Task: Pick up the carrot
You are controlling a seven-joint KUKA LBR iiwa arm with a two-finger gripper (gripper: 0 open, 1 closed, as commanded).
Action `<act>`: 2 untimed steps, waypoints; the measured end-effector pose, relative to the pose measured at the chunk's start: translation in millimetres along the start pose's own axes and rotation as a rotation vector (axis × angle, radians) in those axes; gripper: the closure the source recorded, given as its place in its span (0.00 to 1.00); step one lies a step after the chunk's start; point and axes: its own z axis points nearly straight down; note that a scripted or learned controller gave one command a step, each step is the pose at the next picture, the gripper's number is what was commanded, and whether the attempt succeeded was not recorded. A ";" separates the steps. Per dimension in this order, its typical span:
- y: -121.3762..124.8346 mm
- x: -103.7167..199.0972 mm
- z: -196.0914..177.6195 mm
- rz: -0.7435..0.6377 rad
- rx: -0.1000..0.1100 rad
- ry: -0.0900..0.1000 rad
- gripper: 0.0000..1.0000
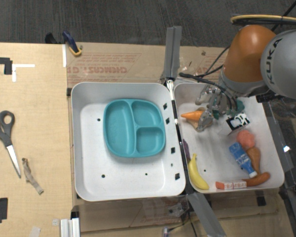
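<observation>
camera view has the carrot (193, 115) lying in the right bin (272, 141), close to that bin's left wall and toward its far end, its orange body pointing left with the thick end toward the gripper (205, 116). the gripper is down at that thick end, metal fingers (203, 123) reaching to the bin floor and seeming to touch the carrot's right end — whether they are apart, together or actually clamped on the carrot i cannot tell, since the fingers and the wrist hardware blur into one another there. the carrot looks to be resting on the bin floor, so i judge the step in hand to be the grasp itself, with the lift not yet done. the next move calls for the fingers to close across the thick end rather than slide off its taper, then a straight rise that keeps clear of the divider between the bins. further out in the same bin lie a banana (197, 173) near the front left corner, a blue bottle (241, 158), a pinkish toy (246, 138) just beyond it, a sausage-like piece (256, 179) along the front wall and a small black-and-white block (238, 121) beside the gripper — all apart from the carrot. the left bin (84, 167) holds a teal divided plate (134, 128).
</observation>
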 end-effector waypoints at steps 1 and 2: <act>1.8 2.7 14.0 -0.057 0.001 0.014 0.00; 2.5 1.7 13.6 -0.088 0.001 0.012 0.00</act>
